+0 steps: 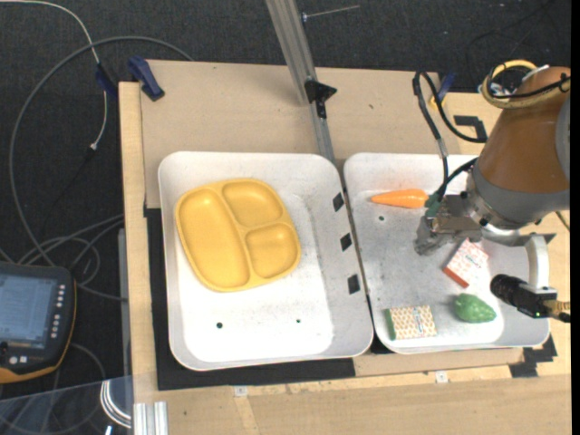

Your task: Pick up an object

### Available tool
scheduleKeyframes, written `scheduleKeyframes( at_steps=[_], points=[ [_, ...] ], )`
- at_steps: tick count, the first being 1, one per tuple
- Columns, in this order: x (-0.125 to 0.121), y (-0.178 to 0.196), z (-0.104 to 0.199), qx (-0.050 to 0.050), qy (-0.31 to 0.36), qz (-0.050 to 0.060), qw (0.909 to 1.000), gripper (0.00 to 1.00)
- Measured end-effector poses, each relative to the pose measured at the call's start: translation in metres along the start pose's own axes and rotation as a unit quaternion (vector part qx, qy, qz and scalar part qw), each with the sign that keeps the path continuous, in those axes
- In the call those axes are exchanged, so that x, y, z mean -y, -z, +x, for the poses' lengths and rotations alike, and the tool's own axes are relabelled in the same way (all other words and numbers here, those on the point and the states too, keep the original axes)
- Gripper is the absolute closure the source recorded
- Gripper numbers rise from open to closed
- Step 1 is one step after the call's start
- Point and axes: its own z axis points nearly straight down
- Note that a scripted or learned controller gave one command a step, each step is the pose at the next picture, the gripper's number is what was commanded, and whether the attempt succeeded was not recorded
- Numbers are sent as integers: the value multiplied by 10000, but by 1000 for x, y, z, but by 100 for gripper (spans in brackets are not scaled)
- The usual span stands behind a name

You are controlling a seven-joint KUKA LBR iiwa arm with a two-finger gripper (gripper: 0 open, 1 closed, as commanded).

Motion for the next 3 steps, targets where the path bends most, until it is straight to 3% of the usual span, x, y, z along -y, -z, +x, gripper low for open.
scheduleKeyframes(
  at_steps=[3],
  points=[
    [-32, 20, 156, -3, 4, -10, 10000, 100]
  ],
)
